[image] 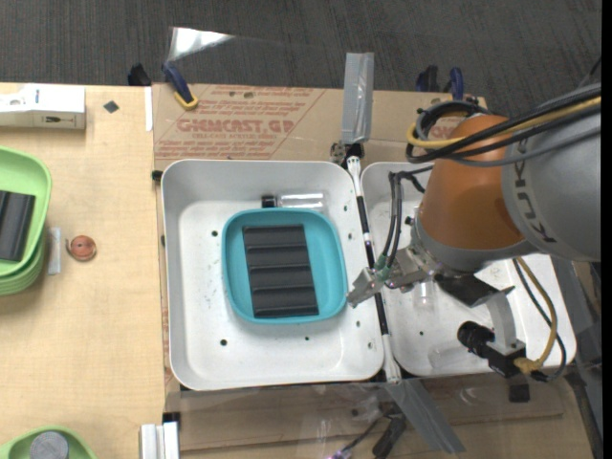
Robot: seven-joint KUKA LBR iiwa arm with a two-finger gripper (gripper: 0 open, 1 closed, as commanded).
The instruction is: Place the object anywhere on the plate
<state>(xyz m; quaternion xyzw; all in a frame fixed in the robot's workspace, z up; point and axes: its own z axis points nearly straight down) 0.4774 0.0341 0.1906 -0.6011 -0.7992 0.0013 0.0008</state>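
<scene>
A teal square plate (330,256) lies in the left white bin (191,285). A black ribbed slab (279,268) rests on the plate and covers most of its middle. A small clear tube with a black cap (292,201) lies on the bin floor just behind the plate. My gripper (365,287) hangs over the divide between the two bins, just off the plate's right rim, below the arm's orange band (469,208). I see nothing clearly held in it.
The right bin (545,285) lies mostly under the arm; a faint clear item (421,299) rests on its floor. Cardboard (239,118) lies behind the bins. A green dish (24,223) and a small white box (43,108) sit on the wooden bench at left.
</scene>
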